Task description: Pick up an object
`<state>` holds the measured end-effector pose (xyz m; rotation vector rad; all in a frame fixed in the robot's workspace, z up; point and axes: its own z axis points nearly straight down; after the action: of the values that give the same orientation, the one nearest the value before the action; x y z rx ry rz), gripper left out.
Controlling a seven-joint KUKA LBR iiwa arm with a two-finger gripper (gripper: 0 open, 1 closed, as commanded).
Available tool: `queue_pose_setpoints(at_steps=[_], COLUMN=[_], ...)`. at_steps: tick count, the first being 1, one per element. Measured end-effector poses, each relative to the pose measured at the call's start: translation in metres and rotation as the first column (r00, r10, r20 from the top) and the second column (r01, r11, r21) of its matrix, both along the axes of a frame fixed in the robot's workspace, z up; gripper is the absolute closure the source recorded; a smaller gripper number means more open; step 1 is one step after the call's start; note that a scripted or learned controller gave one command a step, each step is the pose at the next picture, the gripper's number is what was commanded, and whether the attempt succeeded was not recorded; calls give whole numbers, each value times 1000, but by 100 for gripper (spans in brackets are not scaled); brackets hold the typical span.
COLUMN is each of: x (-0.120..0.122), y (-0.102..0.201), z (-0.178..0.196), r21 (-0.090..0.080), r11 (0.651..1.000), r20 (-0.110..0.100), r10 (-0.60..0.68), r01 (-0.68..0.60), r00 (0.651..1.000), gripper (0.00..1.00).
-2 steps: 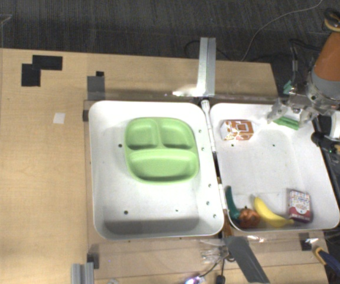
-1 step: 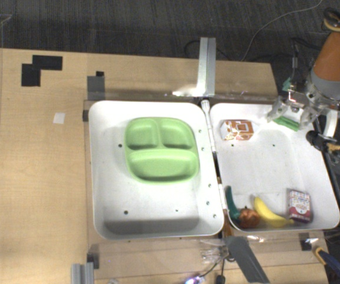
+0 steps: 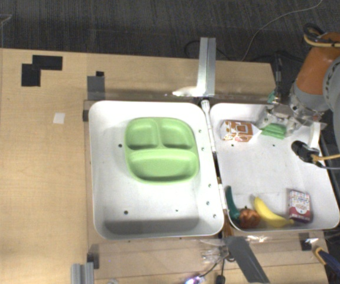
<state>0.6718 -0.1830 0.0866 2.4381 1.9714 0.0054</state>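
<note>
The gripper (image 3: 274,120) sits low over the small green block (image 3: 273,130) at the far edge of the right bin (image 3: 329,218), finger spread indiscernible; it should centre squarely before closing.

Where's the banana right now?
The banana lies in the right bin, along its near edge, between a red fruit on its left and a small red box on its right.
</note>
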Motion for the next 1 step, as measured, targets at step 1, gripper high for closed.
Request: queue_pose_setpoints(at_steps=[1], x=[2], y=[1], z=[9], r21=[0], r11=[1000], r20=[-1], r10=[7], r01=[-7], r00=[1000], gripper=[100])
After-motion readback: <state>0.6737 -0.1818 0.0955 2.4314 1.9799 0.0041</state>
